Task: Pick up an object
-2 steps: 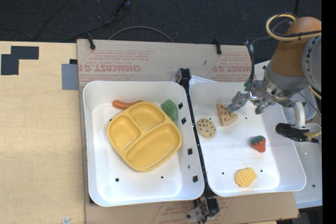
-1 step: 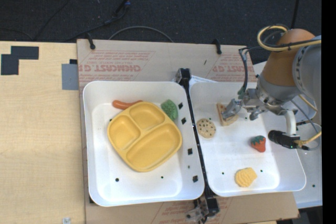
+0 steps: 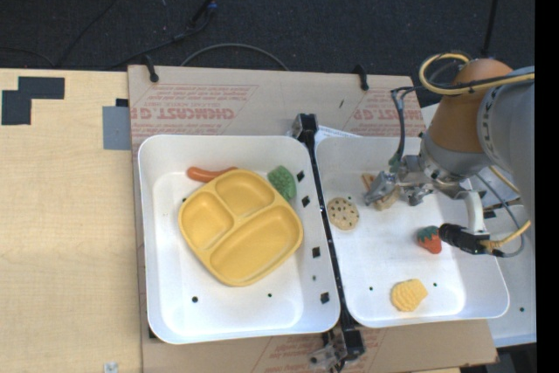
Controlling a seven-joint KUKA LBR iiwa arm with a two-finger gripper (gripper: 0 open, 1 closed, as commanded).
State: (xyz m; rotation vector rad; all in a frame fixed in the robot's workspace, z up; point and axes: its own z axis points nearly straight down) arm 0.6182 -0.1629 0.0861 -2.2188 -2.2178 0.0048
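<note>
My gripper (image 3: 383, 192) hangs low over the upper middle of the right bin (image 3: 489, 301), reaching in from the right. A round chocolate-chip cookie (image 3: 342, 212) lies just left of it and slightly nearer, by the bin's left wall. A small red toy with a green top (image 3: 428, 239) sits to the gripper's lower right. A yellow ridged piece (image 3: 408, 294) lies near the bin's front. Nothing is seen held in the gripper.
The left bin (image 3: 162, 293) holds a yellow divided plate (image 3: 240, 227), with an orange carrot (image 3: 208, 173) and a green leafy toy (image 3: 283, 182) behind it. A black divider (image 3: 319, 223) runs between the bins. The arm's orange band (image 3: 463, 113) rises at the right.
</note>
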